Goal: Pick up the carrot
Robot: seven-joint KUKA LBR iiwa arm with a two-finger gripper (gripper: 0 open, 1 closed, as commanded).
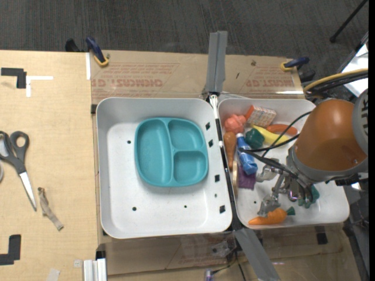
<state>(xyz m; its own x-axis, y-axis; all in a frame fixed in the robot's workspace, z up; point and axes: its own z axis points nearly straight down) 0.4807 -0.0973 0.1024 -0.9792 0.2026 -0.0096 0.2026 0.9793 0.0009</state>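
Nearest the viewer, at the front edge of the right bin (337, 215), lies the carrot (268, 217), a small orange piece lying on its side on the white floor, close to the front wall. Just above it hangs the gripper (272, 204), reaching in from the right on a grey arm with an orange band (331, 134). Its metal fingers (270, 203) point down toward the carrot's top, close to it, possibly touching. Whether they are apart or together cannot be told from this angle, and the carrot does not clearly sit between them.

Behind the gripper, the back half of the same bin is crowded with toy food: a pink piece (235, 122), a yellow piece (274, 134), a blue item (246, 160) and a purple block (246, 179). The carrot sits apart from that pile, which likely makes it easier to reach.

Alongside, the left bin (111, 174) holds a teal divided plate (171, 151). Farther left, scissors (17, 160) rest on the tan surface (47, 116).

The arm seems to be lowering for a grasp, not yet lifting.
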